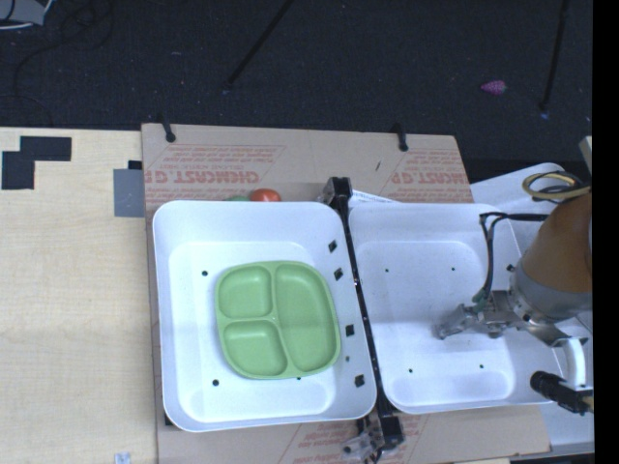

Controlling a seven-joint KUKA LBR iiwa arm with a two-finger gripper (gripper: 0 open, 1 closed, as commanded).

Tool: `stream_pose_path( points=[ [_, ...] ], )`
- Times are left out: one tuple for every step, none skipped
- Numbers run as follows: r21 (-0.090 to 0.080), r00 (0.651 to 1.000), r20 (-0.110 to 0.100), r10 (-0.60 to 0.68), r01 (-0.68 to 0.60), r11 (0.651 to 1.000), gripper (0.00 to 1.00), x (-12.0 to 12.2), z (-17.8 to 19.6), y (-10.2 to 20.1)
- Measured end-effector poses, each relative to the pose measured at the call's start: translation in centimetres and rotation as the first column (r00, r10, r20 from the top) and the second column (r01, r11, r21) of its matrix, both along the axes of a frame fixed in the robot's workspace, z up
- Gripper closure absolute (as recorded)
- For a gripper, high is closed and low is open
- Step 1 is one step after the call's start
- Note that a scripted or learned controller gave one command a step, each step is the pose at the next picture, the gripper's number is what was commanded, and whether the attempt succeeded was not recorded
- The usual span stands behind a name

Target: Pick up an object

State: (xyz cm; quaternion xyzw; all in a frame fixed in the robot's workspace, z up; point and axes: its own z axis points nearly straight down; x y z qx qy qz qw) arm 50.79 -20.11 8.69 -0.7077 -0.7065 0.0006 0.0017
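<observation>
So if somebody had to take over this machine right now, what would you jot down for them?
Gripper: low inside the right bin, near its right side; nothing seen between its fingers.
Green divided plate: lying flat in the left bin, far from the gripper.
Small red thing: behind the left bin, on the cardboard.
Done: nothing picked up yet.
Left: reach an object, likely the plate, grip it and lift.

Red upside-down print on the cardboard sheet (290, 167) behind the bins seems to read "CHEMCAST GP", repeated at right; lettering too blurred to confirm.
</observation>
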Motion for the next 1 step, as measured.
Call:
stream_pose_path(
  points=[
    [-0.001,1.0,0.003,-0.002,0.002,1.0,1.0,0.11,1.21,-0.09]
  ],
)
